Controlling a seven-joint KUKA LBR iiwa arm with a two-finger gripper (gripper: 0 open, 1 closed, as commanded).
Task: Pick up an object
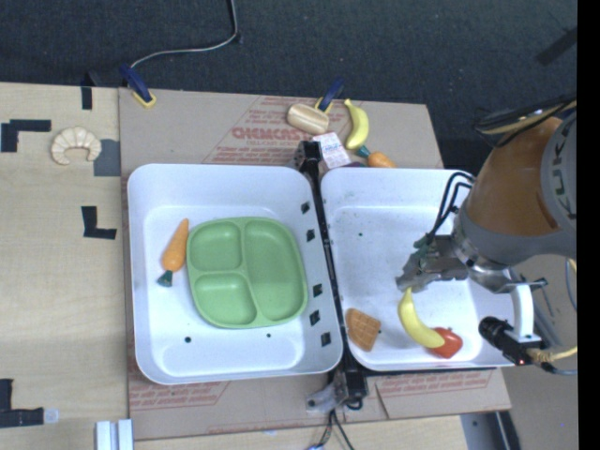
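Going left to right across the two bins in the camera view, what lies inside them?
carrot → green divided plate → waffle piece → banana → red piece, touching the banana's right end.

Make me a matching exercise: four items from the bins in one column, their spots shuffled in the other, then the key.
1. carrot
2. green plate
3. banana
4. cracker

A. middle of the left bin
B. right bin, under the hand
C. left bin, beside the plate's left edge
D. right bin, near-left corner

Pairs: 1-C, 2-A, 3-B, 4-D
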